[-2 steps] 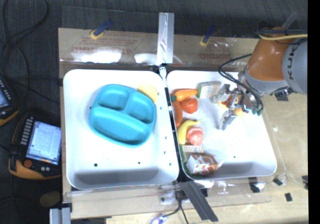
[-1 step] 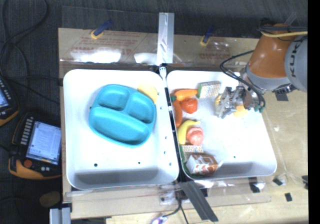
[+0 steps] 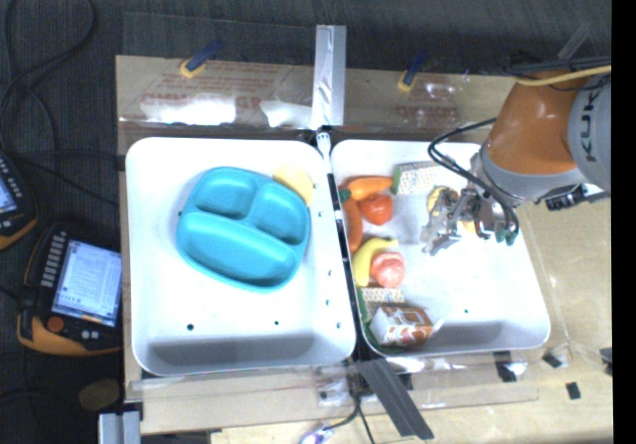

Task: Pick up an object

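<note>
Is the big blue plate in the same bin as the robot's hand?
No, the blue divided plastic plate lies in the left white bin, while the gripper is over the right white bin.

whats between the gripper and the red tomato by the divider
In the camera view, only bare white floor of the right bin separates the gripper from the red tomato.

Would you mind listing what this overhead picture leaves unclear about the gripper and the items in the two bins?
- Gripper, camera view: too small and cluttered to tell whether its metal fingers are open or shut, or grip anything.
- Pale yellow object in the left white bin: partly hidden behind the blue divided plastic tray.
- Printed carton in the right white bin: label too blurred to read.
</note>
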